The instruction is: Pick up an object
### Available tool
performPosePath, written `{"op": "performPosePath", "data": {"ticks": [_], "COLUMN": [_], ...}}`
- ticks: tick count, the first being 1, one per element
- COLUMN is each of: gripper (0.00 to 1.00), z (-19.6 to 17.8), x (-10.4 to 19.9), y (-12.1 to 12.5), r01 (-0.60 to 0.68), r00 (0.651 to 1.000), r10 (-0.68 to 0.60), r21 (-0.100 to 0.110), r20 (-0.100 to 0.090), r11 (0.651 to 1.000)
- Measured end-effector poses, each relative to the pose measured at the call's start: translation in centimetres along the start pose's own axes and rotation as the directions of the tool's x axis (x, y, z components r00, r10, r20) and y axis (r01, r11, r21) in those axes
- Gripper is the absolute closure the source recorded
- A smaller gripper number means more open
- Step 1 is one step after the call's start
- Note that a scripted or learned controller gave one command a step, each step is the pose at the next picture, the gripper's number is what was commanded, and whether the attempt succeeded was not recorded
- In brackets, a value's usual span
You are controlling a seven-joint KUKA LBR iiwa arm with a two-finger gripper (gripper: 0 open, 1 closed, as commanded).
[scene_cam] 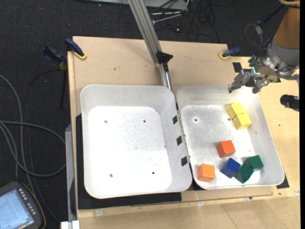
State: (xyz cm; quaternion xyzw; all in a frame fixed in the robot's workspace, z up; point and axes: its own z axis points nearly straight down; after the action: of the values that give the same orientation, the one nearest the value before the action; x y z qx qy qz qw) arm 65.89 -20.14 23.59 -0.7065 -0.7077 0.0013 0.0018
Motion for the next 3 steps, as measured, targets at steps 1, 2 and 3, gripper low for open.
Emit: {"op": "performPosePath", "data": {"ticks": [1, 2, 3], "gripper": [0.00, 0.00, 0.00], "z": [-0.3, 4.4, 10.7], "x": [0.0, -0.3, -0.1], "y": [0.0, 0.7, 0.8], "r01": [0.002, 0.001, 0.002], "r00": [1.000, 1.000, 1.000], "r10": [-0.002, -0.001, -0.002], "r21": [-0.003, -0.001, -0.003], "r20": [0.001, 0.001, 0.002], "r11": [1.000, 1.000, 1.000]}}
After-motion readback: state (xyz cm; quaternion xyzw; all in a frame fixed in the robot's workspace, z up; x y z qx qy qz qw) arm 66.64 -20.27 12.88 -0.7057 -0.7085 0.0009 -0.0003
